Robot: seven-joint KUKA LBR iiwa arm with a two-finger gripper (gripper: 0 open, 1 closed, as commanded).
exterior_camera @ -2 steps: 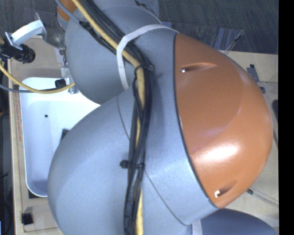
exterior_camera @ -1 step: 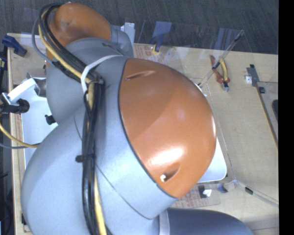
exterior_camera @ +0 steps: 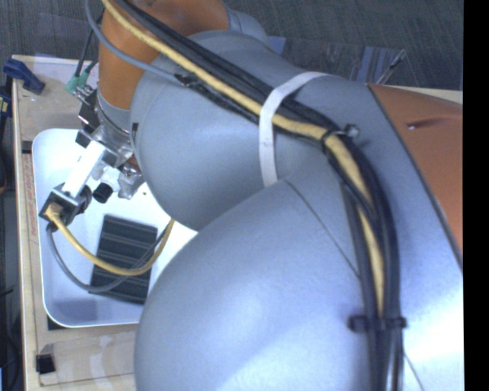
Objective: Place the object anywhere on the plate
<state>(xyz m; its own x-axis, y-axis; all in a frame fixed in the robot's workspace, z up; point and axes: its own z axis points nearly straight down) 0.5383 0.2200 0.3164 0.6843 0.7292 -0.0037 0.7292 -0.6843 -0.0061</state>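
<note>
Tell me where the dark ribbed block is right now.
In the camera view, the dark ribbed block lies flat in the left white bin, in its near half, just left of the big grey arm.

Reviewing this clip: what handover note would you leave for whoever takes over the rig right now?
End effector: over the upper part of the white bin at the view's left; grip state unreadable.
Dark ribbed block: lying flat on the bin floor, below the end effector in the view.
Arm hides much of the bench, so I cannot tell where the plate is.
Done: no placement confirmed.
Left: grasp the object and set it on the plate.
</note>
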